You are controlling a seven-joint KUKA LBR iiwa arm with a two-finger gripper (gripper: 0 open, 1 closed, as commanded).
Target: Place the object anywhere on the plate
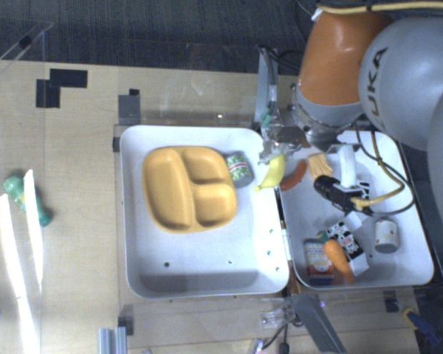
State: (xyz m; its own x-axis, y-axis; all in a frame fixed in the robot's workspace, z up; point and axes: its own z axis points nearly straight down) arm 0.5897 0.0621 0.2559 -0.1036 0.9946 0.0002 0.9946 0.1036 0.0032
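Looking at the camera view: gripper [279, 147] sat clamped on the banana [273, 171], which hung over the wall between the bins, right of the yellow plate [189, 187]. Banana looked light, probably stiff plastic, smooth and curved; a mid-body grip seemed safest against slipping.

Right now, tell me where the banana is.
The banana hangs under the gripper over the right edge of the left bin, just right of the yellow plate and the small can beside it.
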